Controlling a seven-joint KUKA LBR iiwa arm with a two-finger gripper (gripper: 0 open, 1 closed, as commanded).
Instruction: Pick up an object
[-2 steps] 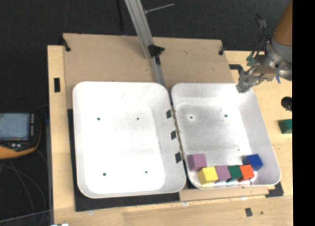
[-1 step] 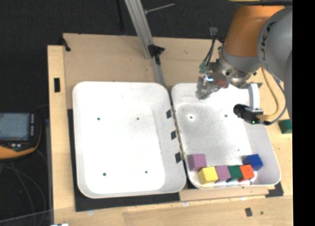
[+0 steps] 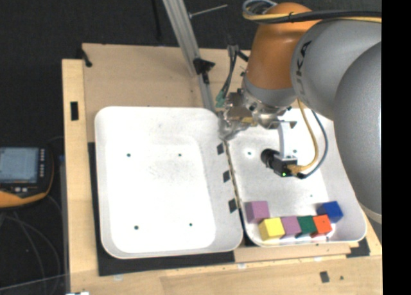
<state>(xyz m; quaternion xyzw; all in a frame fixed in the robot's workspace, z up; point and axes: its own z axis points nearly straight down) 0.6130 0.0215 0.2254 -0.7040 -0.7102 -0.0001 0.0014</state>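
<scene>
The claw point(image 3: 234, 120), its opening impossible to tell, hovers over the right bin's point(image 3: 257, 181) eleven o'clock corner, apparently mid-approach; next it needs to travel five-o'clockward to the purple block point(image 3: 257, 210).

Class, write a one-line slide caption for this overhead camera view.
Robot arm reaches over the right bin's far corner; six coloured blocks cluster at its near edge.
</scene>
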